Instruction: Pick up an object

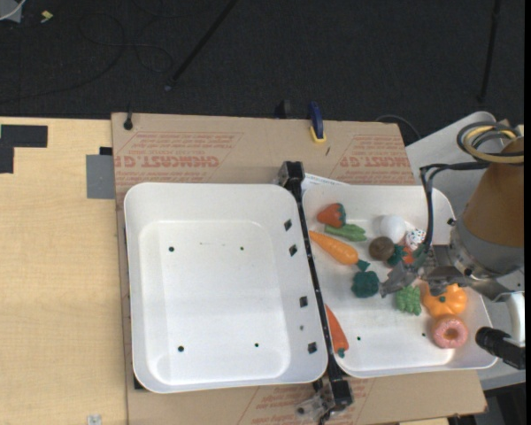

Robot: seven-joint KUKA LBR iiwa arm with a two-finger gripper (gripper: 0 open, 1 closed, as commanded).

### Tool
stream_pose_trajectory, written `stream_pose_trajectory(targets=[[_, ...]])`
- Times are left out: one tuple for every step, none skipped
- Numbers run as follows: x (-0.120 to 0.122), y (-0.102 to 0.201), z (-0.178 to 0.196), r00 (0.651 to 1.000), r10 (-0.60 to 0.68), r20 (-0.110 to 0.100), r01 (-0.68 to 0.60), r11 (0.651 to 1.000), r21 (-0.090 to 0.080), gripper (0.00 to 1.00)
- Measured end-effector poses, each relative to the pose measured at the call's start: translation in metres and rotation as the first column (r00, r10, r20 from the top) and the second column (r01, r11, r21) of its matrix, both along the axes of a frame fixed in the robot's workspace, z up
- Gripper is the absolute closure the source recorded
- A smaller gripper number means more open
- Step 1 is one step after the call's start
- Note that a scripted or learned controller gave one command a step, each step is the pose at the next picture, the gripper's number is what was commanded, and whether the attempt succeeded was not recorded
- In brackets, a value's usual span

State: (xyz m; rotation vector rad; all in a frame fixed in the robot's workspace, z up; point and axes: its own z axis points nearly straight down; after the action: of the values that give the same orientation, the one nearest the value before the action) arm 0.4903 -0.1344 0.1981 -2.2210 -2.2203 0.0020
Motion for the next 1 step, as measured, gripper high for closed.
stream_pose_trajectory(targets=[[0.0535,0.0411,-0.1154,1.000,0.004,0.003,-0.004,1.000,0.000,0.00]])
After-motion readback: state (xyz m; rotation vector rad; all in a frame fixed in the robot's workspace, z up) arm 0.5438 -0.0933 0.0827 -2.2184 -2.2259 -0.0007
